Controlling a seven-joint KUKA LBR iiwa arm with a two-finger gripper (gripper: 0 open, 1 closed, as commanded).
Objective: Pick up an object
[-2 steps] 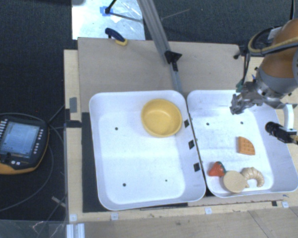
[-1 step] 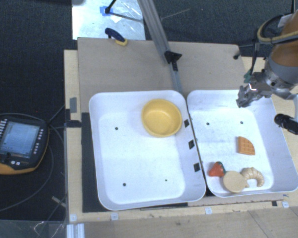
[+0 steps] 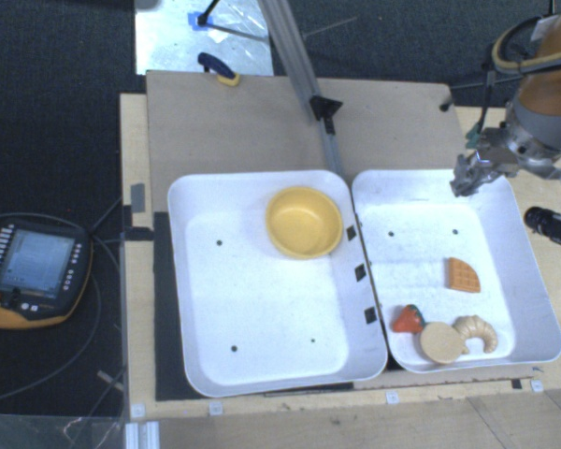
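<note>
Hanging over the 1 o'clock corner of the right bin (image 3: 505, 215), the gripper (image 3: 467, 178) pointed down and to the left; whether it was spread or closed could not be told, and nothing showed in its grasp. Well apart from it, toward 6 o'clock, lay an orange waffle wedge (image 3: 463, 275). Farther on, at the bin's 6 o'clock edge, a red strawberry (image 3: 409, 320), a round beige cookie (image 3: 442, 342) and a pale croissant (image 3: 478, 332) crowded together, the cookie touching both neighbours. At 9 o'clock, the left bin (image 3: 215, 344) held a yellow bowl (image 3: 304, 221), upright near its 1 o'clock corner. Both bins sat on a tan bench (image 3: 243, 120). A metal pole (image 3: 294, 50) slanted across the bench's far side. On the dark carpet (image 3: 47, 82) at 9 o'clock lay a teach pendant (image 3: 30, 269).
</note>
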